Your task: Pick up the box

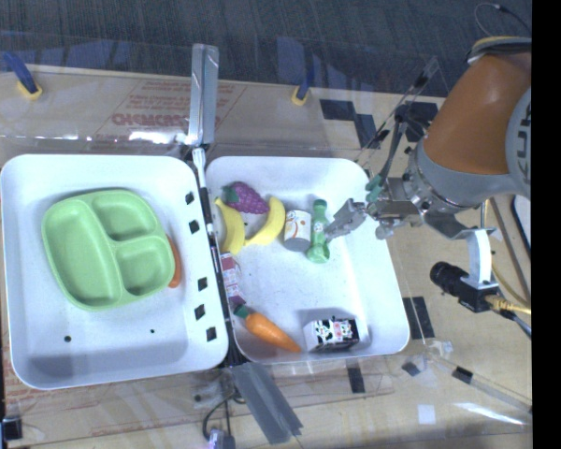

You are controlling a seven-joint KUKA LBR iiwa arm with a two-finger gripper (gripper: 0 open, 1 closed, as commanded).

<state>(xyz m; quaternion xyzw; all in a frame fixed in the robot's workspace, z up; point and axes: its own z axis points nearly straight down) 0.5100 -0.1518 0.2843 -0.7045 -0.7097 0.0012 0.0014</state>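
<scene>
— Near the front edge of the right bin (379,279) lies the box (332,332), beside the carrot (265,329).
— Looks light and stiff, likely carton; take it across its short sides.
— And the jaws (341,221)?
— Above the green bottle (318,232); apart or together, I cannot tell. The box's print is blurred.

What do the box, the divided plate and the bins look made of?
Box: likely printed cardboard, a small carton with a black-and-white cow-like pattern; finish too small to tell.
Divided plate: looks like molded plastic, uniform pale green, rounded compartment walls, soft sheen.
Bins: probably thin molded plastic, white, smooth, rounded corners and a rolled rim.
</scene>
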